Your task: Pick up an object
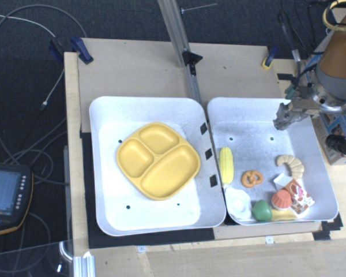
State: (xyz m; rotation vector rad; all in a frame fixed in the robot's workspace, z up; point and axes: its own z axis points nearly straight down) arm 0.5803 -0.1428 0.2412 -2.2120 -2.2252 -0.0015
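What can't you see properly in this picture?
- Gripper, camera view: too small and blurry to tell its jaws' state.
- Yellow thing: mostly hidden under the orange toy and green ball.
- Arm: cut off by the picture's right edge.

At the right edge of the frame stands the arm [334,68]: a rounded grey body with an orange band across its upper part. Below it sits a grey metal wrist block, and black cables run along its left side. The gripper [282,120] is dull grey metal, small and blocky.
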